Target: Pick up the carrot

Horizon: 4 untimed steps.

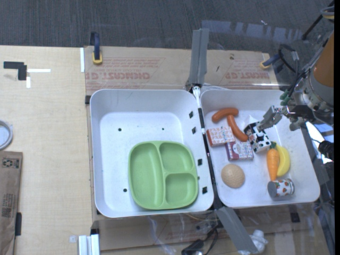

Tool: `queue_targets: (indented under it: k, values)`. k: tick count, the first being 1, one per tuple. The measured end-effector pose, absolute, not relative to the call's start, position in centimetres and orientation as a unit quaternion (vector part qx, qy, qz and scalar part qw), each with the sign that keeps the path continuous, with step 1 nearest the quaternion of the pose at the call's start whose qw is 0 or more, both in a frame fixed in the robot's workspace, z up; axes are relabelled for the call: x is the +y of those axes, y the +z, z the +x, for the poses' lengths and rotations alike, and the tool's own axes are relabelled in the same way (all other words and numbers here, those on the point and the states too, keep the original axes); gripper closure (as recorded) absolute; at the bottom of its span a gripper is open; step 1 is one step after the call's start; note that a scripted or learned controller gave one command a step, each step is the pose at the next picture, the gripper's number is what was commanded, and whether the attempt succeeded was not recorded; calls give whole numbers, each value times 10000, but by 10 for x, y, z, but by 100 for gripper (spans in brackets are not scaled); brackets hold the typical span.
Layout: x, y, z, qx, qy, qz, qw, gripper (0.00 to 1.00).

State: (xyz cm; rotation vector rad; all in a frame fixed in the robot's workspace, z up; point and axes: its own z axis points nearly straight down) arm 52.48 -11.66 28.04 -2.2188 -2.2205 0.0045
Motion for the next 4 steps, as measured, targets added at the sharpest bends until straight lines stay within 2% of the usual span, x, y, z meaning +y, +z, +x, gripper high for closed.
queue_targets:
  k: [1,2,3,4]
  values:
    - [-182,126,484,-7962,2,-6051,11,0]
    - [-195,96,503,-8398,-39,-5429,7,0]
    - [-197,103,504,-8386,-28,-5447,-16,100]
    - [-197,112,504,-8377,-29,-5461,-23,100]
